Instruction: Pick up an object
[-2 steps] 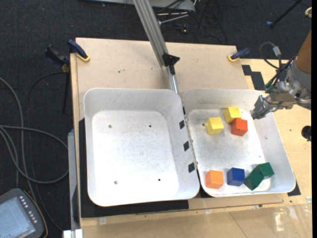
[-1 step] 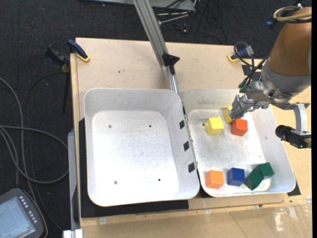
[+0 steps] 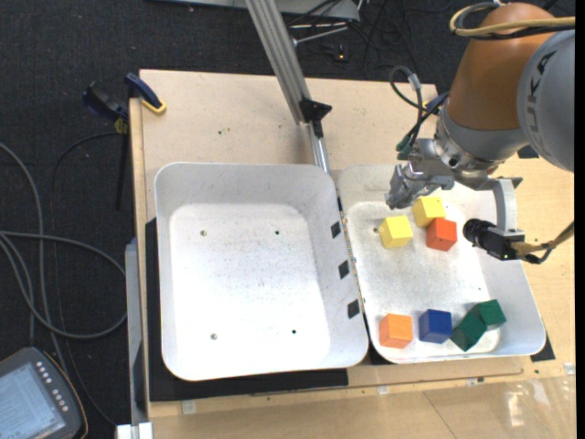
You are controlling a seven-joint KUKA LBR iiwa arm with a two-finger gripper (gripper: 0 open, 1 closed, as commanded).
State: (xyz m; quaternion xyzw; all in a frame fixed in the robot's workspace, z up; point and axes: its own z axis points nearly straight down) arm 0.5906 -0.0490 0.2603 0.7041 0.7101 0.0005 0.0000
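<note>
Yellow plastic cubes, one (image 3: pixel 396 231) at the right bin's (image 3: pixel 521 286) ten o'clock and another (image 3: pixel 428 210) beside it, lie just below the gripper (image 3: pixel 402 193). Nothing is lifted; whether it is open or closed cannot be told.

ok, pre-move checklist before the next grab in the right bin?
1. Gripper over the right bin: ok.
2. Target nearby: yellow block just below the gripper: ok.
3. Nothing between the fingers: cannot tell.
4. Room around the target: second yellow block and red-orange block sit close: not ok.
5. Other blocks out of the way: orange, blue, green along the near edge: ok.
</note>
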